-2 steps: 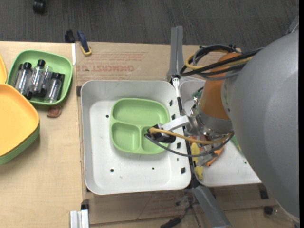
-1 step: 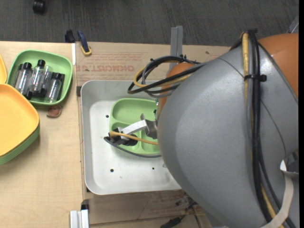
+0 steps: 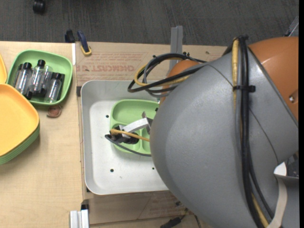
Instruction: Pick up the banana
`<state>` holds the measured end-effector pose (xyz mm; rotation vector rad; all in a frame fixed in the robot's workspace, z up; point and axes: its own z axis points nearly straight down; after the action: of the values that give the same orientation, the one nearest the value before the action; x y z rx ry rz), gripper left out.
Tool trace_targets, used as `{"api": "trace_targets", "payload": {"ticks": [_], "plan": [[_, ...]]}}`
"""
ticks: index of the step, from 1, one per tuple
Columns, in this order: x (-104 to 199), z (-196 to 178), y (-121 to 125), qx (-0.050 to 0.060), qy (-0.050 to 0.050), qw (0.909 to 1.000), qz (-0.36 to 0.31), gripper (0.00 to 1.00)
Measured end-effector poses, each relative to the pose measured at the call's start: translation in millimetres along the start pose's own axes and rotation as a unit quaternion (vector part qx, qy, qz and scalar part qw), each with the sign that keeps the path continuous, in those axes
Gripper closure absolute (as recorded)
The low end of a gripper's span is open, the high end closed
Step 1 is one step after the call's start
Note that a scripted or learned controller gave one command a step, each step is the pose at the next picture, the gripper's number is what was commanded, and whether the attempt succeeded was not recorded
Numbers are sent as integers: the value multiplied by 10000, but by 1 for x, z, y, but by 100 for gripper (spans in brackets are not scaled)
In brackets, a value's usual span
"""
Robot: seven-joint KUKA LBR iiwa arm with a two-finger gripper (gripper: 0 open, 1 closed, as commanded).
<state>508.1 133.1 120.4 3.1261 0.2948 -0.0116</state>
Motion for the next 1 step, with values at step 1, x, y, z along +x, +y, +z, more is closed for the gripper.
{"api": "trace_targets", "payload": {"ticks": [1], "plan": [[-5,26,-7,-3,68,10000,-50,100]]}}
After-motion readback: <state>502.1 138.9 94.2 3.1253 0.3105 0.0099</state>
